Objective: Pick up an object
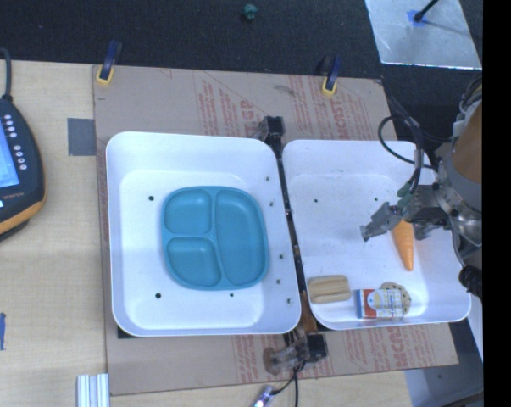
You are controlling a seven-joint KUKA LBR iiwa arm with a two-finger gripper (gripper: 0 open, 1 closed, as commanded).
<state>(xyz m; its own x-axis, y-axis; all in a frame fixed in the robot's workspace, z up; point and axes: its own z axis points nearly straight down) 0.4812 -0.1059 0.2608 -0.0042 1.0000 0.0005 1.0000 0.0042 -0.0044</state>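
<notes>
My gripper [401,225] hangs over the right side of the right bin [340,164], reaching in from the right. It is open, with one dark finger [375,227] pointing left and the other [431,221] to the right. An orange carrot [404,248] lies on the bin floor, its upper end between the two fingers and its tip pointing toward the front. A tan bread-like block [329,288] and a small red-and-white cookie box [382,303] lie along the bin's front edge.
The left bin [132,164] holds a blue divided plate [214,236]. A black clamp [273,129] sits where the bins meet at the back. A tablet-like pendant [5,168] rests on the bench at far left. Cables [405,138] run near the arm.
</notes>
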